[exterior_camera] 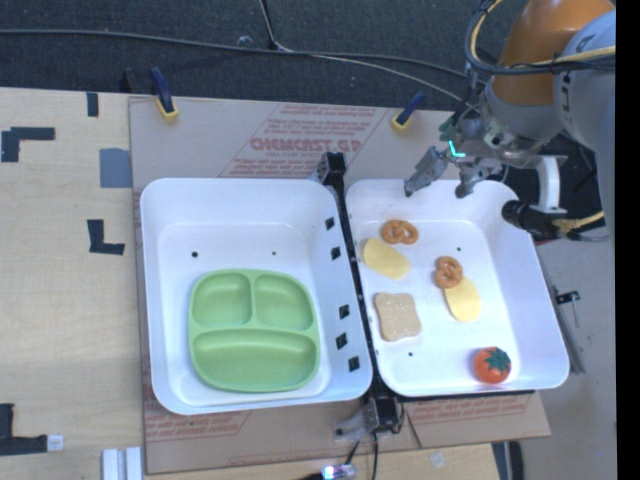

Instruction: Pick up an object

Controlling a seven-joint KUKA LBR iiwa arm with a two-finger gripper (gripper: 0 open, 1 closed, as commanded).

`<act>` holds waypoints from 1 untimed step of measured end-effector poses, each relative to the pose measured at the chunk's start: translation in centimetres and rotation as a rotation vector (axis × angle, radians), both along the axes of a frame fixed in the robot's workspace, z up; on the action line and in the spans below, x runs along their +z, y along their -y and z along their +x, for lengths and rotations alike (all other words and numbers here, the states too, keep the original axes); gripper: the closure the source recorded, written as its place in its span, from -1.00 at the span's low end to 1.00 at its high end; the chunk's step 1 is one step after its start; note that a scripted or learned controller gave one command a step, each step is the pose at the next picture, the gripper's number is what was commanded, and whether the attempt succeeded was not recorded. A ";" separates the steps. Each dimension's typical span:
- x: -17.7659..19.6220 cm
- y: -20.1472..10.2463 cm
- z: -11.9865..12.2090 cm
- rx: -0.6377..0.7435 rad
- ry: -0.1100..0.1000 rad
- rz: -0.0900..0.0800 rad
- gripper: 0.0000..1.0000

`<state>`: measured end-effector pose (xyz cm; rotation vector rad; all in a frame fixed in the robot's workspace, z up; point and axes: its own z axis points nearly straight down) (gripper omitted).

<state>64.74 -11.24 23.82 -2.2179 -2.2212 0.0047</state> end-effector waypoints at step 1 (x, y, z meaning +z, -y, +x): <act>0.1 0.0 0.1 0.000 0.003 0.000 -1.00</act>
